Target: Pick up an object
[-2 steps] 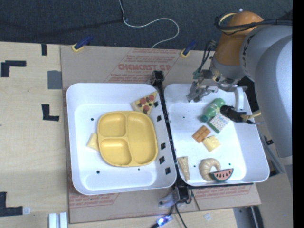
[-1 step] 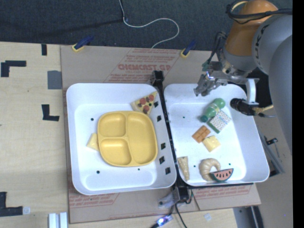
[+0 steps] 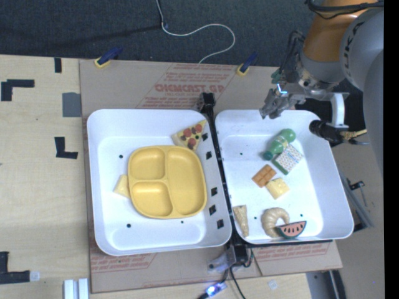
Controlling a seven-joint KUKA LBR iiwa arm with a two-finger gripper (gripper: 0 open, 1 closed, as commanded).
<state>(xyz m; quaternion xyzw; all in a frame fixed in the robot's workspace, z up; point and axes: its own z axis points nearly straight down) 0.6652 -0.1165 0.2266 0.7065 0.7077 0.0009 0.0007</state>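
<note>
We took the green bottle [image 3: 281, 141] in the right bin [image 3: 330, 192] as our landmark. It lay tilted in the upper part of that bin, its lower end touching a small patterned packet [image 3: 288, 159]. The gripper [image 3: 272, 108] hung above and slightly to the left of the bottle, over the bin's back rim, apart from everything in the bin. Nothing sat between its fingers that we could see, and we could not tell how far apart they stood, since they were dark and small against the rim.

Below the bottle and a little to the left lay an orange cracker [image 3: 263, 175], with a pale yellow block [image 3: 278, 187] just beside it. Farther below the bottle, near the front wall, a croissant [image 3: 274, 219] touched a watermelon slice [image 3: 290, 229], and a tan wedge [image 3: 240, 220] lay to their left, close to the divide between the bins.

Well to the left of the bottle, the left bin [image 3: 106, 167] held a yellow divided plate [image 3: 167, 181], with a pizza slice [image 3: 191, 136] near its upper right corner and a yellow piece [image 3: 121, 185] partly tucked under its left edge.
</note>
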